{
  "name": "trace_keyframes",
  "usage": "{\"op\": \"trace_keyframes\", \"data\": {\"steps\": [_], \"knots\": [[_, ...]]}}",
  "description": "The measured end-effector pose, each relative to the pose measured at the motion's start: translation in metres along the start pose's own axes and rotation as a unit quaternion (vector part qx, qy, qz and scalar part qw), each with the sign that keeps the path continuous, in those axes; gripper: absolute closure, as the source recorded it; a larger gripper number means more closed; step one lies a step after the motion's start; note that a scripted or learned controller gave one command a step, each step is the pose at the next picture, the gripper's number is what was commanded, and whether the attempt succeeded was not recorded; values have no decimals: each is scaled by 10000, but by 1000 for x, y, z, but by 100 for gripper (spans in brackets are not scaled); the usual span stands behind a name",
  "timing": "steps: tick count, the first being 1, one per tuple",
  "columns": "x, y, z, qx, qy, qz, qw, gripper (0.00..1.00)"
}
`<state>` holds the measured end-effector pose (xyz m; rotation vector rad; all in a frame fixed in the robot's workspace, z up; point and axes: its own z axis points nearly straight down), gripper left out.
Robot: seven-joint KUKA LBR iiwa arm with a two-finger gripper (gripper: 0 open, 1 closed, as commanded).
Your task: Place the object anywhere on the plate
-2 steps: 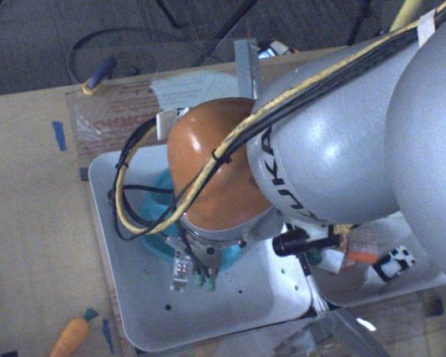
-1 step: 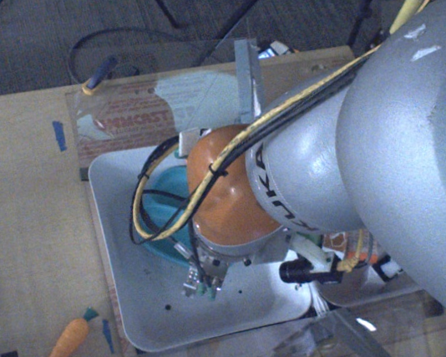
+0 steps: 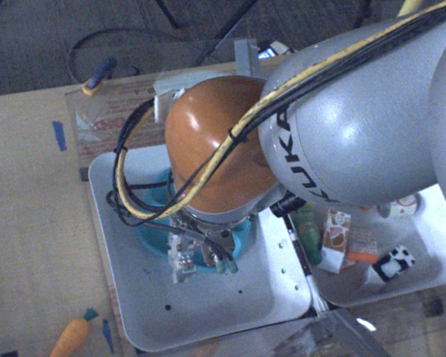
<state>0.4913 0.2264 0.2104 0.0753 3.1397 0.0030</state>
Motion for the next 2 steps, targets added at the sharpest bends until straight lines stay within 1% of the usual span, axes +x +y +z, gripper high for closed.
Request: {"op": "trace_keyframes", "data": {"steps": [1,2], "knots": [[11,-2,-2,6,17,55,10000,100],[2,-43,3,16,19,1293,9916,100]]}}
